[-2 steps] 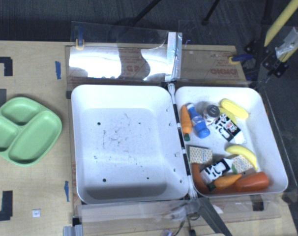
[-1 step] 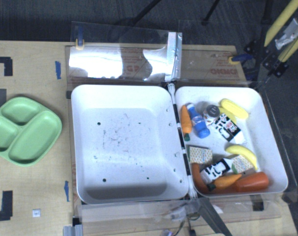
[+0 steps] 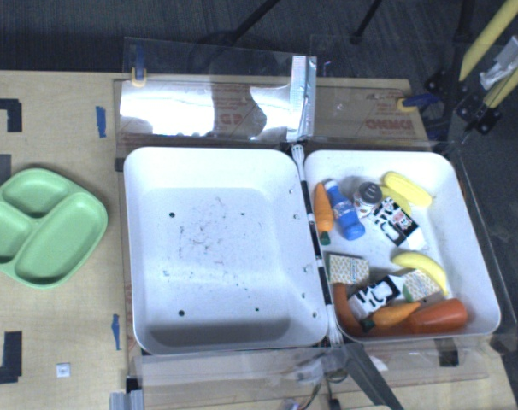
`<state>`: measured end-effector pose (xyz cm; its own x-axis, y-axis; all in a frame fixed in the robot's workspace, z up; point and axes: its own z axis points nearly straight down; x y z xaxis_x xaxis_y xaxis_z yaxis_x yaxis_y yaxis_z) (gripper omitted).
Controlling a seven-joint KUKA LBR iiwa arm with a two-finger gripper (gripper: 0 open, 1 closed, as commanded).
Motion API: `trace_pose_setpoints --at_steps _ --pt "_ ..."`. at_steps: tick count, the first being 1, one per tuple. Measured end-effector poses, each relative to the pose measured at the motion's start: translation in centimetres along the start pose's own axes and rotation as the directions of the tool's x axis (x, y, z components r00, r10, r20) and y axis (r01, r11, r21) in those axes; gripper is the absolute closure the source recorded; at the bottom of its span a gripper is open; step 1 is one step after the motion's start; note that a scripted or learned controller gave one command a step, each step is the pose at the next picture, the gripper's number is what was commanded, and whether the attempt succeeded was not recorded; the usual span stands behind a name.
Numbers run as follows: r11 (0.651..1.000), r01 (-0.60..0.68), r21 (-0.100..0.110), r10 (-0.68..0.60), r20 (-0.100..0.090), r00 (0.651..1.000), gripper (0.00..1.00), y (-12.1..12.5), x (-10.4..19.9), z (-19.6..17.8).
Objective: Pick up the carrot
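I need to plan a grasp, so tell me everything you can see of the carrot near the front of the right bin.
The carrot is a small orange, smooth, plastic-looking toy, tapered. It lies flat and slightly tilted near the front wall of the right bin. A red-orange vegetable presses against its front side, and a black-and-white packet overlaps its left end.

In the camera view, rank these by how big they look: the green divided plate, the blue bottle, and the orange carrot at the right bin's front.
1. green divided plate, clearly largest
2. carrot
3. blue bottle
Carrot and bottle look close in size, and the carrot is partly covered, so that order is unsure.
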<state>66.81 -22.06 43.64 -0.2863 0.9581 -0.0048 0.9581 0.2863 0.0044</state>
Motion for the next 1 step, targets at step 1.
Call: trace_pose_setpoints --at_steps 1 --pt "1.000 0.000 0.000 0.000 0.000 1.000 0.00 0.00 0.00 0.00"
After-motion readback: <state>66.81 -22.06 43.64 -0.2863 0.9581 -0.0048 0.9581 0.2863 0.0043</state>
